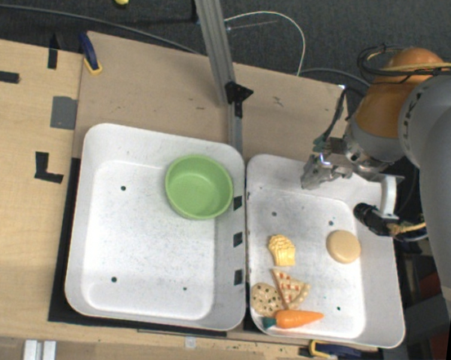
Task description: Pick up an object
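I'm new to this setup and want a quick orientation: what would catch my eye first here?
The green bowl stands out most, sitting alone in the upper right part of the left bin. Next comes the big grey arm with its orange band at the right, its gripper over the far edge of the right bin. In that bin, a round tan piece lies apart from a small cluster of toy foods ending in an orange carrot near the front wall.

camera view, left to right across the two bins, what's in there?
Green bowl in the left bin → then in the right bin: cookie → fries → carrot → tan bun. Gripper hangs over that bin's far edge.
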